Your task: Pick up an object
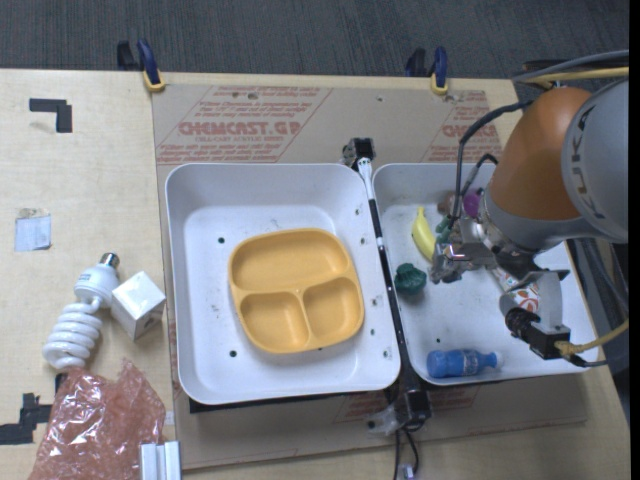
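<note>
The arm reaches into the right bin [470, 313] from the right. My gripper [446, 257] hangs low over the bin's upper middle. A yellow banana-shaped object [423, 232] lies just to its left, touching or nearly touching it. A dark green object [409, 279] sits below-left of the gripper, by the bin's left wall. Near the front wall a blue bottle [462, 362] lies on its side. Something small and purple [470, 206] peeks out from behind the wrist. Nothing shows as being held.
The left bin [200, 348] holds a yellow divided tray [297, 290]. On the bench to the left lie a spiral light bulb [80, 318], a white cube [139, 303] and a pink plastic bag [95, 423]. The arm's body covers the right bin's right side.
</note>
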`<state>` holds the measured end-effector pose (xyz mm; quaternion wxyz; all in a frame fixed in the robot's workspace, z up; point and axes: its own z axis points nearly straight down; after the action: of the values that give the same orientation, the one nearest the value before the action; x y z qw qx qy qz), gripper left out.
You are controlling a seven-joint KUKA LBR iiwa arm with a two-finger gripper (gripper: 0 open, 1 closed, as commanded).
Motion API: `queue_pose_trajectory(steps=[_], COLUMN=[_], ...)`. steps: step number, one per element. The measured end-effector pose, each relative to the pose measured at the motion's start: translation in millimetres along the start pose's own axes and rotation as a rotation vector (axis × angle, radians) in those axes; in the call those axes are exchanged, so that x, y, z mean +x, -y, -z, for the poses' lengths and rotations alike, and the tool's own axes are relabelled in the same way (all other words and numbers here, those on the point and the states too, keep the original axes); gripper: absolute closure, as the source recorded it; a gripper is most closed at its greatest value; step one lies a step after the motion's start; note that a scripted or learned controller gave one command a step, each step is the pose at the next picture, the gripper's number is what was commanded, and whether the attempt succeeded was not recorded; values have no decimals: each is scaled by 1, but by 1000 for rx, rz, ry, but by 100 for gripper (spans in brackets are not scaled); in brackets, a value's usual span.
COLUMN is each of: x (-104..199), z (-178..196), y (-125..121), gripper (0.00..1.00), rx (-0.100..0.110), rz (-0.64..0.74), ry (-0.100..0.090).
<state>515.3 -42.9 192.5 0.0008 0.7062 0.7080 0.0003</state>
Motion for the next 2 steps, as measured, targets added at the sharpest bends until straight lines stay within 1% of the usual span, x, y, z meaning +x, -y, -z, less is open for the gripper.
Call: queue_pose_trajectory(steps=[1, 2], x=[0, -48], z=[0, -79], y=[0, -38], gripper=[0, 0], rx=[0, -3], rz=[0, -2], ry=[0, 2])
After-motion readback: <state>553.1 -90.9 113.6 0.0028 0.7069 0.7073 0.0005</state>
